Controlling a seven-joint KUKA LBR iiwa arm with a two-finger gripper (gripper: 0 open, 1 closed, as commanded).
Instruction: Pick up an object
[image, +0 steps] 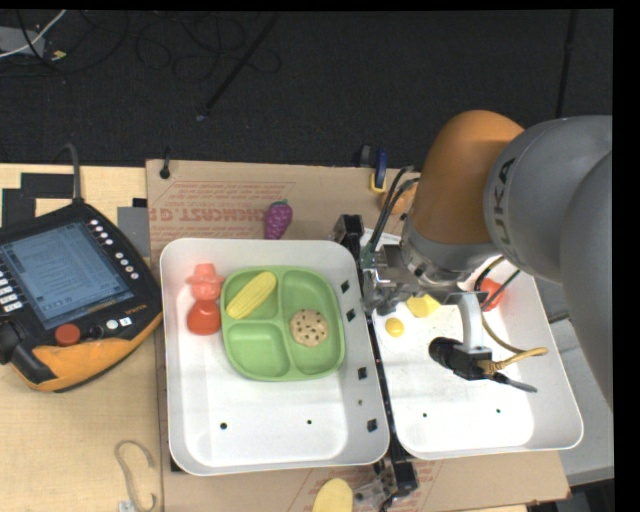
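The gripper (400, 290) hangs low, just above a yellow toy (420, 306). I cannot tell its grip. Next, it needs to pinch and lift.

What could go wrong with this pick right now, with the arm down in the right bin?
1. The gripper sits low beside the wall between the two bins, so it might scrape or catch on that wall.
2. The small yellow piece and the yellow block lie close together under the wrist; a grasp could nudge one away or catch both.
3. The arm hides much of the right bin, so a miss may be hard to spot.
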